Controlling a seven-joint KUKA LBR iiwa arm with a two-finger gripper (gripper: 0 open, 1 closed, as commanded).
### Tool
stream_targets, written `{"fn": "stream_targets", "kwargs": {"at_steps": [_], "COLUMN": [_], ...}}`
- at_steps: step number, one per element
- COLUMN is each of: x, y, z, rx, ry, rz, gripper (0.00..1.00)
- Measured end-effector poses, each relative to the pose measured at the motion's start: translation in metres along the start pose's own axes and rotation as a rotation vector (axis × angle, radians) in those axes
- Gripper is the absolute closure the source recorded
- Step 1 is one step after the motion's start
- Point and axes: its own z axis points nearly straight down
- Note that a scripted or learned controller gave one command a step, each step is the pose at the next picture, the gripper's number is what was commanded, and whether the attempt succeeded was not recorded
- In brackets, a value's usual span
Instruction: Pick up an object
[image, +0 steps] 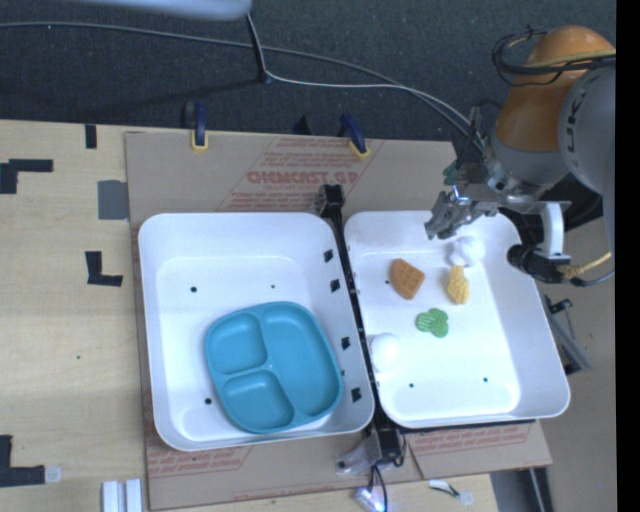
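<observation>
White object (467, 247) lies just beside claw (447, 222).

Two white bins (160, 250), one blue tray (272, 367), five small objects (406, 278)

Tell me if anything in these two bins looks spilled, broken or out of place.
Nothing stands out. The blue divided plate lies flat in the left bin. The right bin holds an orange-brown piece, a yellow piece, a green piece and a white one, loosely scattered.
</observation>
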Motion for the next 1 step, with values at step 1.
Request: {"fn": "stream_targets", "kwargs": {"at_steps": [1], "x": [0.0], "y": [0.001], "z": [-0.0527], "rx": [0.0], "ry": [0.0], "rz": [0.0], "gripper": [1.0]}}
